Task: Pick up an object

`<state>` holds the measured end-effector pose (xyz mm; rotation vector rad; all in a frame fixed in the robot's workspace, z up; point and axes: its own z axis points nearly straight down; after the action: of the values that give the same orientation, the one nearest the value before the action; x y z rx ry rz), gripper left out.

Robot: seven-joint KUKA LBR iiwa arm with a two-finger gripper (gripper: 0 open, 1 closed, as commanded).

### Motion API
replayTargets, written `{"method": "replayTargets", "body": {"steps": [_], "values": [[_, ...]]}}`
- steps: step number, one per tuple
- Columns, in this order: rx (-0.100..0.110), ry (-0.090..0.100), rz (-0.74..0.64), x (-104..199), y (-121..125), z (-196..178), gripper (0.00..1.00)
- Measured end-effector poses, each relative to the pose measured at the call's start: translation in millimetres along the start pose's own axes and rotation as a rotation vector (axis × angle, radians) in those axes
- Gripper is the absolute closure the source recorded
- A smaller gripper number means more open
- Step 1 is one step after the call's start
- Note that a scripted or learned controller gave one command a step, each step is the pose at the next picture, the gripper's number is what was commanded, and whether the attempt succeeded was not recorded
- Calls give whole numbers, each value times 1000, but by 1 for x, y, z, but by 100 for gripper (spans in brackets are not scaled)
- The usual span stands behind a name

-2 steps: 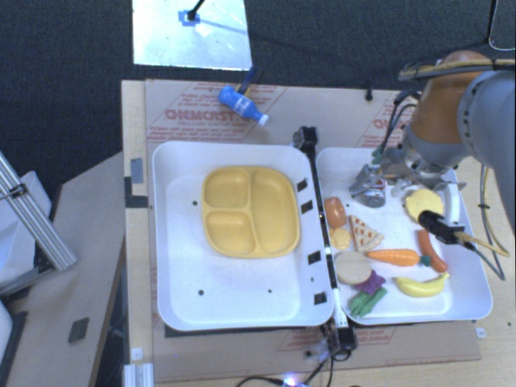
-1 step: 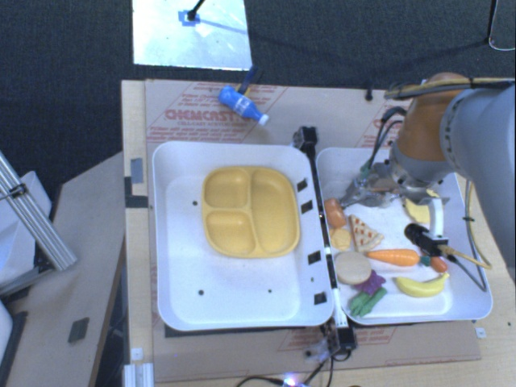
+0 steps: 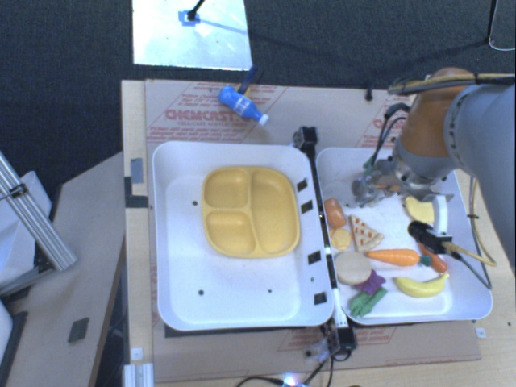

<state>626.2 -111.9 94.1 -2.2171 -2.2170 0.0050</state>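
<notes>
Hanging low over the right bin point(image 3: 476, 297), the gripper point(image 3: 367, 188) sits near that bin's upper left part, at the end of the grey arm point(image 3: 476, 127) with its orange band point(image 3: 427, 127); whether it is spread or pressed together cannot be told from where I stand, and nothing is seen pinched in it. Just below it on the white floor lie a toy sausage point(image 3: 334, 213) and a toast triangle point(image 3: 365, 235), then a carrot point(image 3: 393, 257), a round bun point(image 3: 352, 268), a purple piece point(image 3: 372, 282), a green piece point(image 3: 367, 301) and a banana point(image 3: 421, 285) toward the near edge. A pale yellow item point(image 3: 419, 210) rests to the right, partly behind a white cable. The left bin point(image 3: 177, 297) carries a yellow 3-section plate point(image 3: 248, 210) in its middle. The 2 bins rest side by side on a brown board point(image 3: 201, 107) printed with red letters, where a blue bottle point(image 3: 242, 103) lies behind the left bin. Beyond the board is dark carpet point(image 3: 64, 55) with a shiny square sheet point(image 3: 192, 22) on it.
</notes>
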Motion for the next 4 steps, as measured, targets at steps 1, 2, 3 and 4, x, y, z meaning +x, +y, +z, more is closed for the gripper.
{"method": "replayTargets", "body": {"steps": [1,2,3,4], "values": [[-10,-2,-4,4,5,-45,100],[-13,-3,-3,-3,9,-92,100],[-13,-3,-5,-3,10,-134,100],[-8,0,-9,49,-6,-137,100]]}}
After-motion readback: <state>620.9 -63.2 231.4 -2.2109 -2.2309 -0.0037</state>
